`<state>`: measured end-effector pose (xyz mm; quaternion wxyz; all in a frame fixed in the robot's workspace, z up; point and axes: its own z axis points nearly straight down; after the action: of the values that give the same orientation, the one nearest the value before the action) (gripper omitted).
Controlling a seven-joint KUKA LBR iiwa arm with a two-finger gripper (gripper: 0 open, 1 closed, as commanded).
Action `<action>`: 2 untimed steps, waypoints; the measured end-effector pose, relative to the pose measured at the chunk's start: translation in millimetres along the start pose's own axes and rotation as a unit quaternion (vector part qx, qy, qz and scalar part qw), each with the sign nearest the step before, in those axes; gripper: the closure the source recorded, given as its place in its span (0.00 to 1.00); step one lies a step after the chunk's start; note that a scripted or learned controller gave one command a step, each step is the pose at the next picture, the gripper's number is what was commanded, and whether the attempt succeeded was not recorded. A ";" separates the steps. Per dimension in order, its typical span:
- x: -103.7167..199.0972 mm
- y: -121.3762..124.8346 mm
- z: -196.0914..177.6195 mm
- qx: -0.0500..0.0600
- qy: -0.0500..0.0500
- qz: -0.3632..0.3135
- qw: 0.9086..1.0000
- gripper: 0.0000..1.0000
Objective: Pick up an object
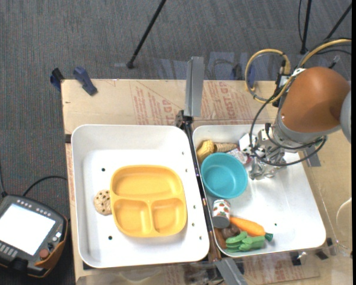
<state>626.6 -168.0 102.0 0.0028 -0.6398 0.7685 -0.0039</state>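
Here you see the arm (pixel 313 103), grey with its orange band, reaching in from the right over the right bin (pixel 296 218), with the pincer (pixel 262 170) down low near that bin's upper middle, just right of the teal bowl (pixel 224 175); whether it is spread or pressed together you cannot tell, since the wrist and cables cover it, and nothing can be made out between its tips. The teal bowl sits upright against the right bin's left side. Behind the bowl, near the bin's top left corner, lies a yellow corn-like piece (pixel 206 148) with a tan item (pixel 226 147) beside it. Below the bowl stands a small printed can (pixel 221 211), and just beside it lie an orange carrot (pixel 247 225) and a green toy (pixel 244 241) along the bin's lower edge. In the left bin (pixel 89 141) a yellow divided plate (pixel 148 200) lies flat in the middle, and a cookie (pixel 102 202) rests touching its left rim. Both bins stand on the cardboard-topped surface (pixel 124 103), and a handheld control pendant (pixel 26 233) lies on the floor at lower left
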 end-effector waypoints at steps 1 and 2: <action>11.9 1.2 15.0 -0.005 -0.003 -0.037 0.999 1.00; 10.3 0.5 4.6 -0.005 -0.006 -0.033 0.999 1.00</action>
<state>624.2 -178.1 97.4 0.0044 -0.6650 0.7468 0.0034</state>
